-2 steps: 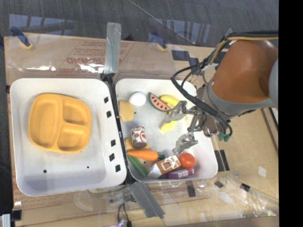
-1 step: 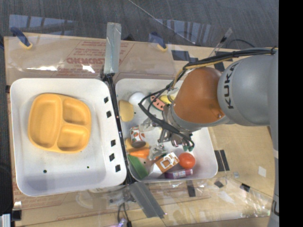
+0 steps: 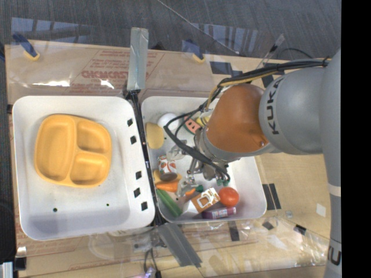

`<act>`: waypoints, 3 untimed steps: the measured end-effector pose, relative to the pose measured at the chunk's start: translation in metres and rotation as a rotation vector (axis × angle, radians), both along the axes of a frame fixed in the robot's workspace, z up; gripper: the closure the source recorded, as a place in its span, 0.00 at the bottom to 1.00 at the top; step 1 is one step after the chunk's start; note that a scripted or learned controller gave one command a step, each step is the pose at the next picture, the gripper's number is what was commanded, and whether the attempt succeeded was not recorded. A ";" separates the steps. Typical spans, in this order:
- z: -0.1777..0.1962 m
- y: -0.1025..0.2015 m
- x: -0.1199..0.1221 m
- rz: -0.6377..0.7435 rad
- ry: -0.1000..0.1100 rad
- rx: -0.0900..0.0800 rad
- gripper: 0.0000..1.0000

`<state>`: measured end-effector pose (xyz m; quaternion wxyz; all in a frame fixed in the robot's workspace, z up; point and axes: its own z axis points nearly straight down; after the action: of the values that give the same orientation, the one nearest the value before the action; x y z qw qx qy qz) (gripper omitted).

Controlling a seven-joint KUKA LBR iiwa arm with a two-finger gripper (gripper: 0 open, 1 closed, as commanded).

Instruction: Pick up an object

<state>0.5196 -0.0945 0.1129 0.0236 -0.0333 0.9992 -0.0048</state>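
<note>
Half the right bin (image 3: pixel 262 198) hides under the arm (image 3: pixel 243 120); pincer (image 3: pixel 200 175) state unclear.

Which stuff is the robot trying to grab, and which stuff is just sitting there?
For the job:
gripper, low over the toys
right bin holding the toys
tomato
carrot
green vegetable
small orange box
purple tube

Just lying about:
yellow divided plate
left bin under it

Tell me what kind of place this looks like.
Probably a robotics lab bench: a KUKA arm reaches over two white bins, one holding a yellow divided tray, the other toy food such as a tomato. Carpet lies beyond.
</note>
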 end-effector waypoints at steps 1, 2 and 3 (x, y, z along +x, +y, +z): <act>-0.020 -0.043 0.013 0.084 0.043 0.005 0.00; -0.021 0.000 -0.028 0.065 0.048 0.008 0.00; -0.021 -0.001 -0.031 0.061 0.049 0.007 0.00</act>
<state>0.4885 -0.0958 0.0917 -0.0005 -0.0635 0.9980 0.0004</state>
